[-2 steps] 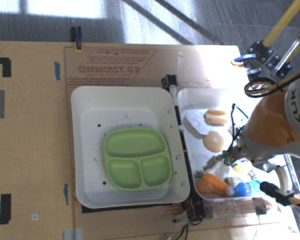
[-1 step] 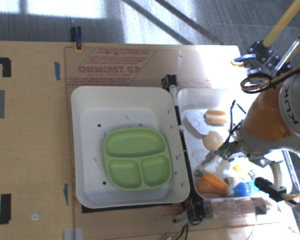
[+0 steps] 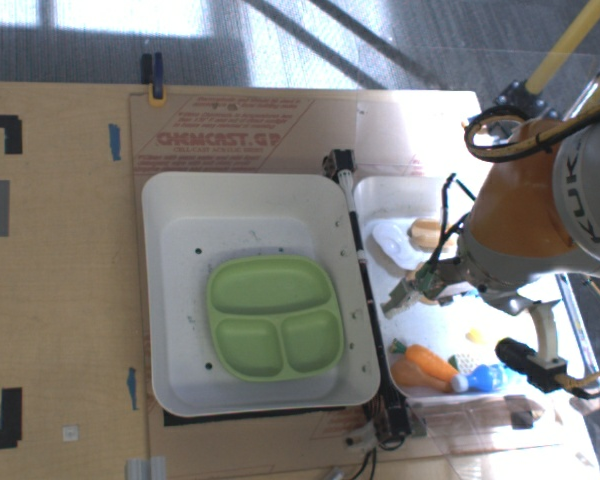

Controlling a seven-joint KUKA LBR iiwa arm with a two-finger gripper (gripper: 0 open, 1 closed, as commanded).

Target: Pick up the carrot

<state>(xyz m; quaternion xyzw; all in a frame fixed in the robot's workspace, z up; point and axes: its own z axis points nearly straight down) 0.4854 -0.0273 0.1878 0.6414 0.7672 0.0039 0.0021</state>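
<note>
Step in hand, as a guess: getting down to the little orange carrot with a green leafy tip [image 3: 425, 365], lying in the lower right of the frame, near the bottom wall of the right shallow white bin [image 3: 372, 194]. Touching or almost touching a small blue and white toy [image 3: 482, 377] on its right side. Held by nothing yet.

Two-finger gripper [image 3: 408, 294] hanging above and a bit left of it, in the middle right of the frame, under the big grey arm with the orange band [image 3: 525, 213]. Can't tell if the jaws are wide or narrow, too dark and small to see.

To do it well: move down the frame and a little right, until right over the fat orange part. Turn the wrist to squeeze across the short way, not along the length. Stay off the blue toy and the bin wall.

Long way of the carrot: running left to right, tipped slightly, with the green end up-left and the other end low-right by the blue toy
</note>
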